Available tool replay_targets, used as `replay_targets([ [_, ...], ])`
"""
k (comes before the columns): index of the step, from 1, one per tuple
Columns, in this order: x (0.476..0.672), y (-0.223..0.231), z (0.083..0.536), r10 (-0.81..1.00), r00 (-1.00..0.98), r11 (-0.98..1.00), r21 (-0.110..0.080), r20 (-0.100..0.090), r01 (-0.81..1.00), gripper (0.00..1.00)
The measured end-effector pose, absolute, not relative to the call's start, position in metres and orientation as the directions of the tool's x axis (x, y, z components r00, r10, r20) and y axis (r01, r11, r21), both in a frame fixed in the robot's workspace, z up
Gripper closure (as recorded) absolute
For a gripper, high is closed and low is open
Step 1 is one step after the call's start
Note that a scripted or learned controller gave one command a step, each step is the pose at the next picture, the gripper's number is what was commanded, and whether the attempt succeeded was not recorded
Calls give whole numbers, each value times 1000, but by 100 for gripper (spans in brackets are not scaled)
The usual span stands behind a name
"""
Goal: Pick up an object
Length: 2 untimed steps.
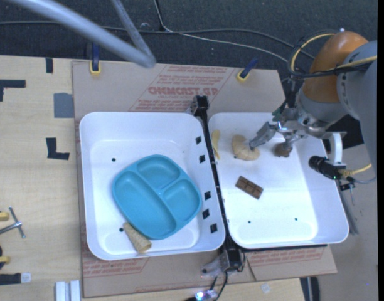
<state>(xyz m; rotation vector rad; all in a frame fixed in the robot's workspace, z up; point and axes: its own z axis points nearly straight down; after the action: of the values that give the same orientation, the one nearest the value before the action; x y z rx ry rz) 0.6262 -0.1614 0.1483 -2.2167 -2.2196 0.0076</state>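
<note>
Objects in right bin (317, 227): pale tan lump (245, 148) near the upper left corner, brown chocolate-like bar (248, 187) lying mid-bin at a slant, thin yellowish strip (215, 145) against the left wall. Small brownish piece (282, 149) sits just below the gripper. Gripper (275, 137) hangs over the bin's upper part, fingers spread apart, one pointing toward the tan lump, the other toward the brownish piece; nothing seen between them. Left bin (91, 168) holds a blue divided plate (156, 195), tilted diagonally, with a tan cork-like cylinder (136, 237) just beside its lower edge. Both bins rest on a cardboard sheet (179, 86).
</note>
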Motion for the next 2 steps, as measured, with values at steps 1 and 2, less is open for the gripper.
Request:
replay_targets([
  [1,629,-155,86,1000,-3,3,-4,0,1000,0],
  [2,629,-155,86,1000,-2,2,0,-2,1000,0],
])
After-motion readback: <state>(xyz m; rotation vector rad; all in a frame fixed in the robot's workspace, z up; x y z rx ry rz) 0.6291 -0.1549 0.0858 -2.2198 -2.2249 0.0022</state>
